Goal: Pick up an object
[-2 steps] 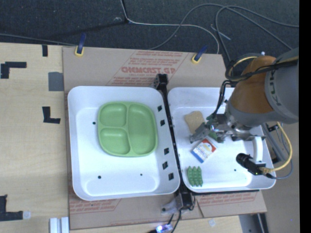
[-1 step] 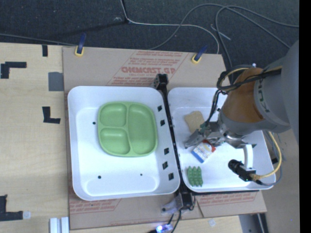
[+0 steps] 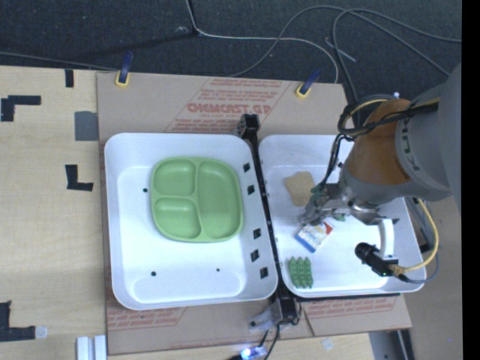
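A large sheet of brown cardboard [image 3: 225,107] with red printed letters lies on a pale wooden bench top [image 3: 45,223]. Two clamps, yellow with blue handles, hold the far edge of the cardboard: one [image 3: 123,72] at its far left corner and one [image 3: 307,85] toward its far right corner. Left of the cardboard, the bench top carries several black tape marks [image 3: 75,178] and one grey patch [image 3: 85,124]. Beyond the cardboard there is a dark carpet floor [image 3: 90,13], and thin grey cables [image 3: 300,25] run across it.
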Robot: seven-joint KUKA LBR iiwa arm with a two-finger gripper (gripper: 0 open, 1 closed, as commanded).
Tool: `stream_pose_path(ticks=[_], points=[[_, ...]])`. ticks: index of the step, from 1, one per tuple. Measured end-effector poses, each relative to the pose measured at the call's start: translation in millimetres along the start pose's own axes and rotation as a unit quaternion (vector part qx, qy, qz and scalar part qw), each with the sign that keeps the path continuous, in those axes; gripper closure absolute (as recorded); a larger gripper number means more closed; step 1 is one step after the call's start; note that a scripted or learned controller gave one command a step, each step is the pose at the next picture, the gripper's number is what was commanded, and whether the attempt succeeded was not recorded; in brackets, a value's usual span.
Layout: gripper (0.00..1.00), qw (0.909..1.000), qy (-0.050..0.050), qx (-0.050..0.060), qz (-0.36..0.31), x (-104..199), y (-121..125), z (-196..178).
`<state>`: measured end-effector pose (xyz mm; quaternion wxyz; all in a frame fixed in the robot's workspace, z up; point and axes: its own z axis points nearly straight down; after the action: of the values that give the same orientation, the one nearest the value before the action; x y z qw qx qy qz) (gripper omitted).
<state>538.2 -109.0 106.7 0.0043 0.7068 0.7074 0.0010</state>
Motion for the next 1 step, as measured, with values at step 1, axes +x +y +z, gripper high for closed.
stream_pose_path(ticks=[1], points=[[1.0, 1.0, 0.002, 0.003, 0.0, -2.0, -4.1, -43.1]])
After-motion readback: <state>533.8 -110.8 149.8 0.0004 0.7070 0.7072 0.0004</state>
